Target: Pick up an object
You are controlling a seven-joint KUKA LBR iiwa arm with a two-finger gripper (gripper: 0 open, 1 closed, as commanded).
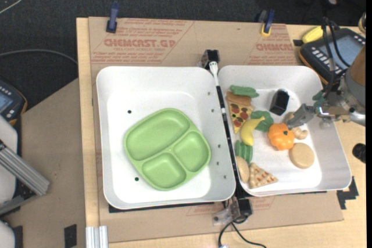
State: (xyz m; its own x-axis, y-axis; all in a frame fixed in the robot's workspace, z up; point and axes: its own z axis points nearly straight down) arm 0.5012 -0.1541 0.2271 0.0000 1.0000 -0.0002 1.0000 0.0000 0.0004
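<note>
Fingers of the gripper (301, 115) are being held apart, grasping nothing, just beside the orange pumpkin (281, 136) in the right bin (333, 168).

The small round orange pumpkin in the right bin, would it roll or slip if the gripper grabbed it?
The small round orange pumpkin looks smooth and rounded, so it may slip from the fingers. It would probably roll if nudged, though the yellow banana and round tan cookie close by might stop it.

Glossy smooth plastic white bins (110, 142) hold a matt green plastic tray (167, 148), on brown cardboard (174, 38).
</note>
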